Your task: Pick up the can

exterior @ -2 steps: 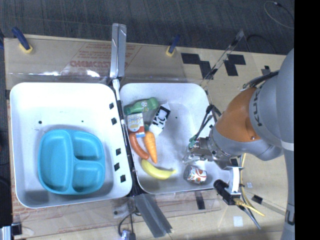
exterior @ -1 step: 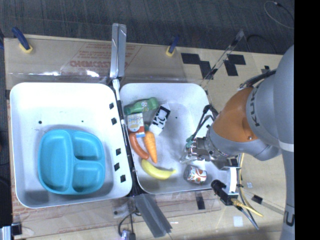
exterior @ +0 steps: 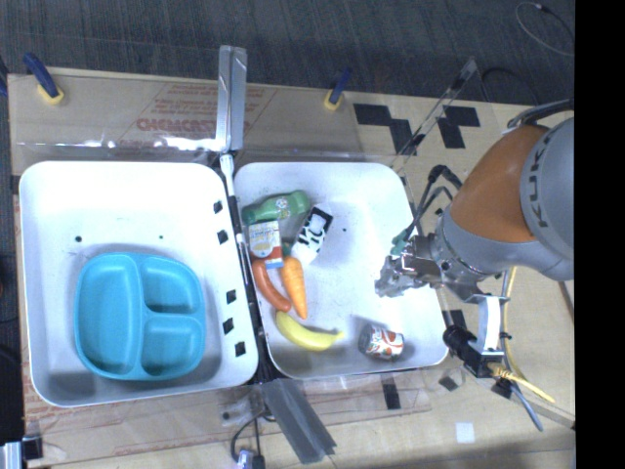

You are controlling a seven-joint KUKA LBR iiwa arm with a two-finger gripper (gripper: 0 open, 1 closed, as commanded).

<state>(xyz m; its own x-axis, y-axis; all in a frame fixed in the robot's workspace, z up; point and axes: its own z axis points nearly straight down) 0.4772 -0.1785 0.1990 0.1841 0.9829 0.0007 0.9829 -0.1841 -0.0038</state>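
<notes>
- The can lies on its side in the right bin, close to that bin's near right corner, with bare white floor around it; lying flat like that, it most likely calls for a grip across its round body from above.
- Just to its left, along the bin's near edge, is a banana, near the can but apart from it, so a descent onto the can should clear it.
- Farther along the bin's left wall a carrot lies against a thin red item, and toward the far left corner are a green packet, a small labelled pack and a black-and-white carton; all are well apart from the can.
- The hand hangs over the right side of the same bin, near its right wall and beyond the can toward the far edge; whether it is open or closed I cannot tell, and nothing is visibly gripped.
- I judge the pick not yet made: the hand would need to come toward the near edge and down.
- The left bin holds a blue divided tray, out of the way.
</notes>
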